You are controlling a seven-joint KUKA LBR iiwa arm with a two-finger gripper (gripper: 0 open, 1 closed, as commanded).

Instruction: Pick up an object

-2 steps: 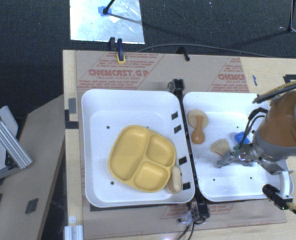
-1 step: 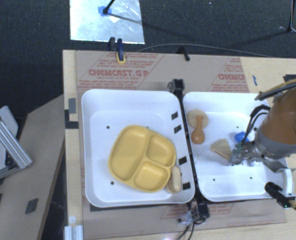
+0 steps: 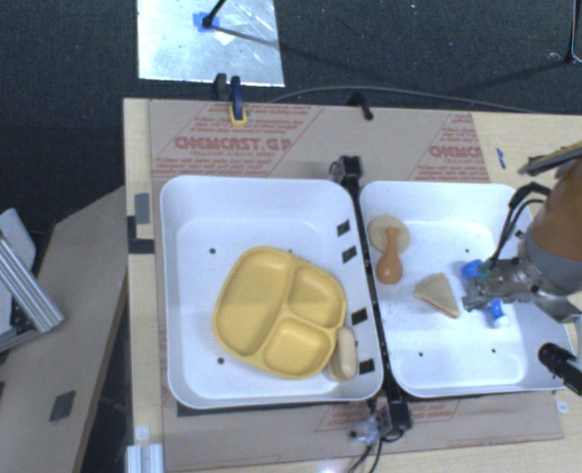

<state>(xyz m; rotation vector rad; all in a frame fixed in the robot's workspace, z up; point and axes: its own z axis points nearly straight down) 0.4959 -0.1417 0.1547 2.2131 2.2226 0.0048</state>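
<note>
Two shallow white bins sit side by side on a bench [image 3: 271, 131] covered with printed brown sheet. The left bin [image 3: 187, 264] holds a yellow divided tray [image 3: 279, 311] near its middle, and a small pale rounded piece [image 3: 344, 353] lies just beside the tray's corner, close to the bin's right wall and front edge. A dark clip strip [image 3: 355, 254] runs along the seam between the bins.

The right bin [image 3: 438, 363] holds a tan wooden mushroom-shaped piece [image 3: 389, 246] near its back left corner, close to the seam, and a tan wedge [image 3: 438, 295] lying flat near the bin's middle. The wedge and the wooden piece lie near each other but apart.

The arm [image 3: 571, 230] comes in over the bin's right edge, with the gripper [image 3: 483, 289] low over the bin floor just right of the wedge. Blue parts show at its tip; whether it is open or closed cannot be told, and nothing is visibly clamped in it. The wedge lies just beside the gripper, toward the seam, with no other object between them.
</note>
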